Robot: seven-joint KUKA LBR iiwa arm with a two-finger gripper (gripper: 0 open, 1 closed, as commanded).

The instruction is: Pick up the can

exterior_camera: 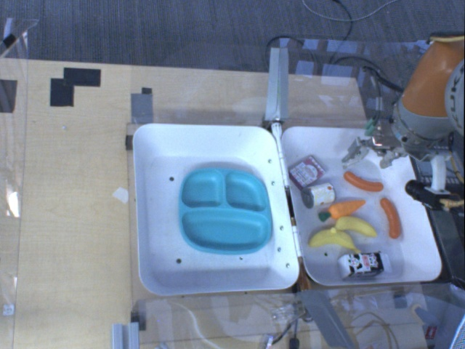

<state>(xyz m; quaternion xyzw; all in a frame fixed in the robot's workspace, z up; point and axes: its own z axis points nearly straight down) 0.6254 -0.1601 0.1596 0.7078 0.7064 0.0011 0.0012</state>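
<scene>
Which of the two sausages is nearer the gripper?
The upper sausage, lying crosswise just below the gripper. The other sausage lies lengthwise, farther down by the right wall.

Pale wooden bench [73, 195], two white bins [145, 217] side by side

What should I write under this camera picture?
Gripper hovers above the right bin, the can lying untouched.
</scene>
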